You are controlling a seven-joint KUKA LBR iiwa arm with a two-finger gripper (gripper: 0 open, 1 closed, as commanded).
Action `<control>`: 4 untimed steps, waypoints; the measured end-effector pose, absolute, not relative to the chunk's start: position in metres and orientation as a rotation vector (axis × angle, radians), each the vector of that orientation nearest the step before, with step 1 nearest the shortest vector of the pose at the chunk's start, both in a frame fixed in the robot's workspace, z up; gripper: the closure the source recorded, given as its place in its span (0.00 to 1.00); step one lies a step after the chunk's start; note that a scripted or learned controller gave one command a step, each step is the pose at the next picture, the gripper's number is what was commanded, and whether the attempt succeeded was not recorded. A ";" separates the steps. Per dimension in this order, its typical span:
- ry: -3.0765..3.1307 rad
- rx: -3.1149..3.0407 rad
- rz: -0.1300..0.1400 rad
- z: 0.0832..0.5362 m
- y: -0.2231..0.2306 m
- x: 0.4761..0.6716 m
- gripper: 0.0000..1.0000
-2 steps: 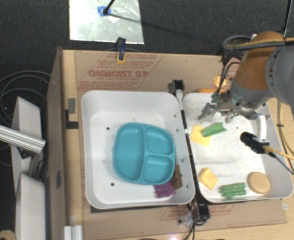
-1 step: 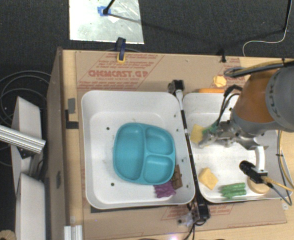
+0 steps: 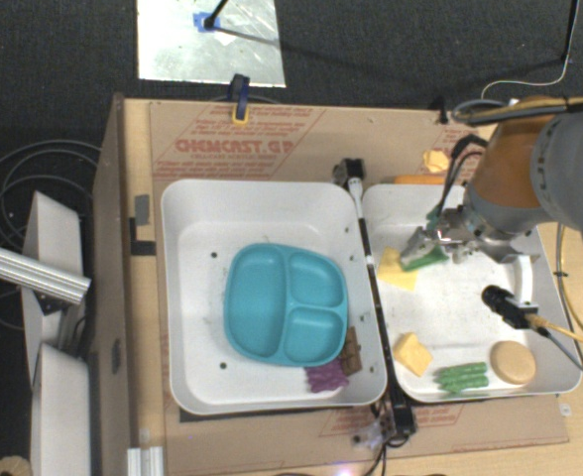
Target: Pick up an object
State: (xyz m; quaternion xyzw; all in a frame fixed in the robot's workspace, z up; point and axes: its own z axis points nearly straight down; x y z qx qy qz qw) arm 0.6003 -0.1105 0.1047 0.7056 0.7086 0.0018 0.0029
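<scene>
Count: two white bins, left bin (image 3: 187, 266) and right bin (image 3: 460, 310). Left bin has one teal plate (image 3: 284, 303) with three compartments, one purple piece (image 3: 323, 377) and one brown piece (image 3: 352, 355) at the plate's lower right edge. Right bin has two green pieces, two yellow wedges and one tan disc (image 3: 515, 362).

Task thing is the upper green piece (image 3: 421, 259), in the upper left part of the right bin, near the wall shared with the left bin. Long axis runs roughly across the view, left end slightly lower, right end tipped up toward the arm. It overlaps the upper yellow wedge (image 3: 397, 271).

The gripper (image 3: 434, 243) is directly at the piece's right end, touching or nearly so; the piece sticks out left and down from it. Cannot tell if the gripper is wide, narrow or clamped on the piece.

The second green piece (image 3: 462, 375) lies along the bottom wall, just left of the disc. The second yellow wedge (image 3: 412, 353) is at lower left.
</scene>
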 end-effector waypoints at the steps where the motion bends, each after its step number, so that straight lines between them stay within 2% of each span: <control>1: 2.223 2.214 0.006 0.114 -0.110 0.600 1.00; 2: 2.227 2.211 0.008 0.189 -0.076 0.563 1.00; 3: 2.219 2.221 -0.001 0.080 -0.108 0.586 1.00; 4: 2.221 2.218 0.004 0.095 -0.106 0.588 1.00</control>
